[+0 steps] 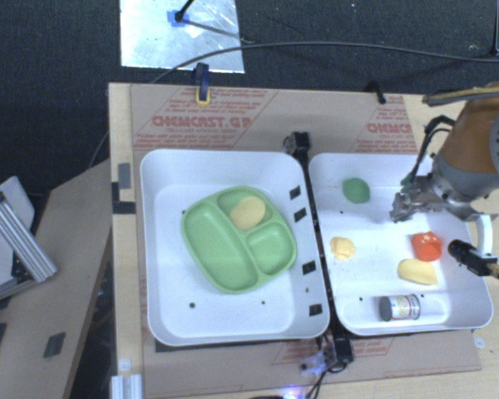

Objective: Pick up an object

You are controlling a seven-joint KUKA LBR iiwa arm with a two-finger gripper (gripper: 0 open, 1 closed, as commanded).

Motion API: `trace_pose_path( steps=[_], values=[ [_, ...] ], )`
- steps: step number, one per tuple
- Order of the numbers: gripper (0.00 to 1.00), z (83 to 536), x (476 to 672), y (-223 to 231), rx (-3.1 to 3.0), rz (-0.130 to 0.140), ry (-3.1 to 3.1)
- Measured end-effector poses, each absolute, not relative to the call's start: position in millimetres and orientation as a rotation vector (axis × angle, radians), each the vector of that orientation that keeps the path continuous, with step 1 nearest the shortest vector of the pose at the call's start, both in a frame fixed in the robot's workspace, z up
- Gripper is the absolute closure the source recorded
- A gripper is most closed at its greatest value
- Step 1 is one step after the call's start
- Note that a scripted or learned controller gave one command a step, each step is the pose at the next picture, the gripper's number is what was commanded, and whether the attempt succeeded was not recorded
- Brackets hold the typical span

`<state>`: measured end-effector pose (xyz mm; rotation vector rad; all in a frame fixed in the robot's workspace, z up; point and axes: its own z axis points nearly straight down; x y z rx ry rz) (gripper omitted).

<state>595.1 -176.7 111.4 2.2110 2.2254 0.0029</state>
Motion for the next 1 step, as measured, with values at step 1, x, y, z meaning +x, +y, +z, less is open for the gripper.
trace_pose_path(
  steps=[1],
  values=[
    [1.00, 172.2, 589.2, -180.6, 2.216, 0.005, 2.219]
  ],
)
